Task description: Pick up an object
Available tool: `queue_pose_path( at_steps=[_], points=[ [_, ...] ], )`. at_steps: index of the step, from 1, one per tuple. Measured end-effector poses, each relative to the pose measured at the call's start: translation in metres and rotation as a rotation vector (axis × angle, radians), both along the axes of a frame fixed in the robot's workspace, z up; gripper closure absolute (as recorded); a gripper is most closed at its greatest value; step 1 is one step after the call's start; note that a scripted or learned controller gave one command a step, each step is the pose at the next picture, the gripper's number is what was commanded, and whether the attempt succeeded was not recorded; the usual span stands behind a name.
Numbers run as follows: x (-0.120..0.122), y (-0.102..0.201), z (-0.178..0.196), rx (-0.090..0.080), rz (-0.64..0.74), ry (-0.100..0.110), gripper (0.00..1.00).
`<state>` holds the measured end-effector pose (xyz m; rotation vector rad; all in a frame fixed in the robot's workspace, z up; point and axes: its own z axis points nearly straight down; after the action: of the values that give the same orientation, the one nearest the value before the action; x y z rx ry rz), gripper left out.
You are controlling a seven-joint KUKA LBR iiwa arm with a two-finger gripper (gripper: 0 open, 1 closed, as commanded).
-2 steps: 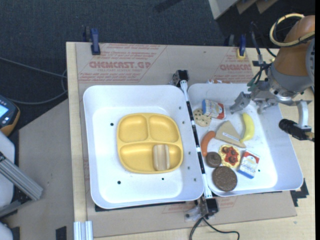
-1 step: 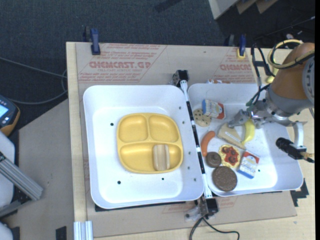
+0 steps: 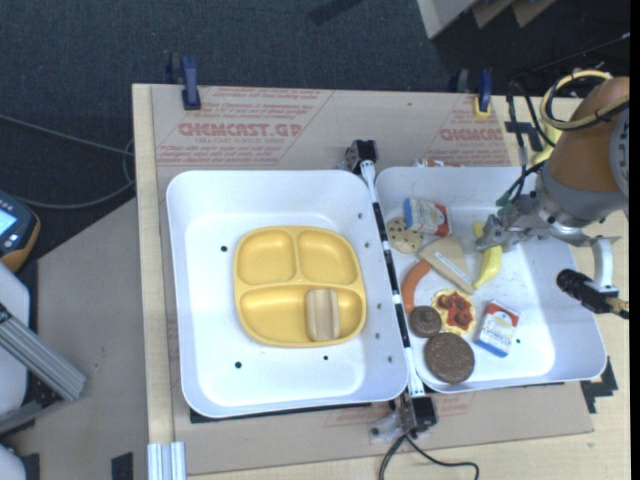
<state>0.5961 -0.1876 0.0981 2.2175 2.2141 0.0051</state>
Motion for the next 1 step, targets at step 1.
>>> queue_pose_path(
  at_steps=[1],
  points=[
    [-0.0007, 0.0791, -0.0114, 0.003, 0.008, 0.003, 1.0]
  ],
)
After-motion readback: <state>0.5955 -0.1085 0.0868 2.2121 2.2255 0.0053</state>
